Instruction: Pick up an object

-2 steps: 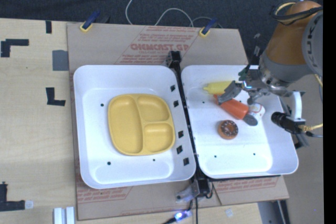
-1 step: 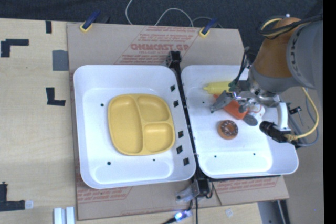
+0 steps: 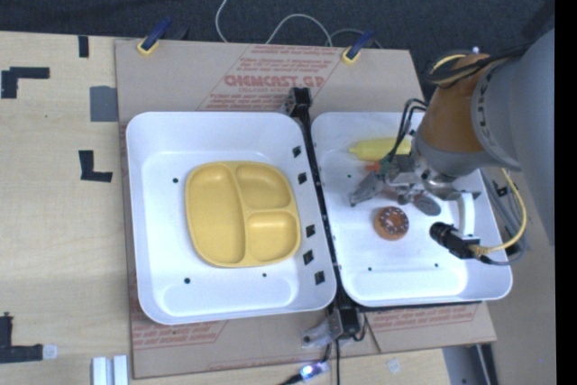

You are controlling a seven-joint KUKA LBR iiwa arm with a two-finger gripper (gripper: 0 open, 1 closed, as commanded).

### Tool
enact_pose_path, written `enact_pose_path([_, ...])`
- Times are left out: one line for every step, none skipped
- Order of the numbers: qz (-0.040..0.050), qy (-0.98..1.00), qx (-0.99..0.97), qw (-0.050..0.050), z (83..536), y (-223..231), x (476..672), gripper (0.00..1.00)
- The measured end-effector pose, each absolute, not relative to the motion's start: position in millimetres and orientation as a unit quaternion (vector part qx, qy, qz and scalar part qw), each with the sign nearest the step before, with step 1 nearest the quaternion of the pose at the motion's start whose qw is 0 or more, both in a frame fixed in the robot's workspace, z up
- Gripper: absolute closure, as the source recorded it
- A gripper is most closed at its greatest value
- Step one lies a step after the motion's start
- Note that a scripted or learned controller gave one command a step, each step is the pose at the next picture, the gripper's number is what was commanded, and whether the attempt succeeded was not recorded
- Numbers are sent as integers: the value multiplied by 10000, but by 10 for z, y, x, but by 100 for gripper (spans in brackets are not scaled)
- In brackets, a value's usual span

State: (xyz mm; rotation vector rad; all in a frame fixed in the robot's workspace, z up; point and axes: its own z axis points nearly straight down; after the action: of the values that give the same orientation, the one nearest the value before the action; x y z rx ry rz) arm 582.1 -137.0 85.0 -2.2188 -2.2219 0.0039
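The hand [image 3: 374, 190], its grip state impossible to tell, is poised in the right bin [image 3: 424, 284] beside a donut [image 3: 391, 223], over which it should be centred squarely before closing.

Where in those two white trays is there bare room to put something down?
Left bin: a bare white border runs all round the yellow divided plate, widest along its near edge. Right bin: the near strip below the donut is bare. Its far half is crowded by the gripper, the arm and a yellow object.
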Motion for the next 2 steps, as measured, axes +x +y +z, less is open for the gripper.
enact_pose_path([8,-7080,-7062,3,969,-1363,5825,100])
enact_pose_path([-4,-7074,-7068,-5,1390,-1378,5806,100])
